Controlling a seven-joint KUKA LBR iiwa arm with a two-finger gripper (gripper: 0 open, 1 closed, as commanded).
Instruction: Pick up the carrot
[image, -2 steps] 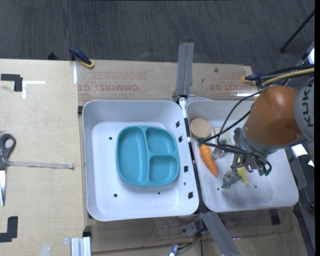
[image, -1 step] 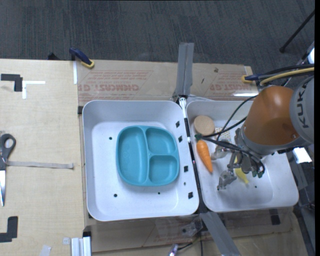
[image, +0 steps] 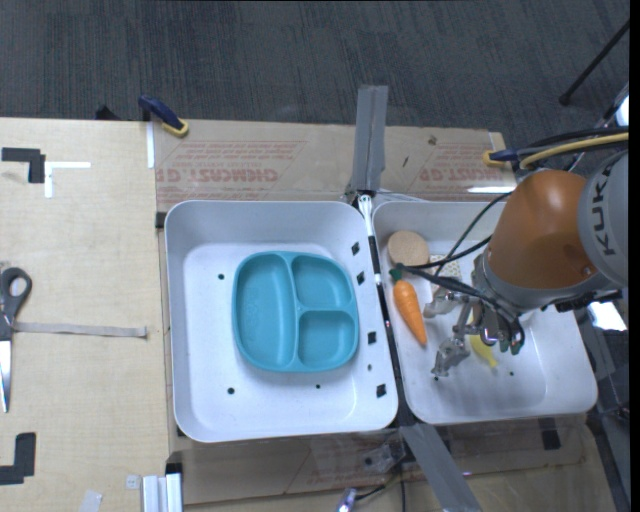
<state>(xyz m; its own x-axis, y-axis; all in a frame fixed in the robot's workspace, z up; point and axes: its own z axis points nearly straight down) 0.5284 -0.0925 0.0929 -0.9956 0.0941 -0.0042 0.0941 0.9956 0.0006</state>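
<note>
The carrot (image: 408, 309) is orange with a green stem end and lies at the left side of the right bin (image: 520, 395), pointing toward the front. My gripper (image: 448, 358) hangs over the middle of that bin, a little to the right of the carrot's tip and apart from it. Nothing shows between its fingers. The orange band of the arm (image: 540, 235) looms over the bin's back right part and hides what lies beneath it.
A blue divided plate (image: 296, 311) sits in the left bin (image: 200, 380). A beige round item (image: 407, 247) lies behind the carrot. A yellow item (image: 485, 350) peeks out beside the gripper. Scissors (image: 10, 310) lie on the bench at far left.
</note>
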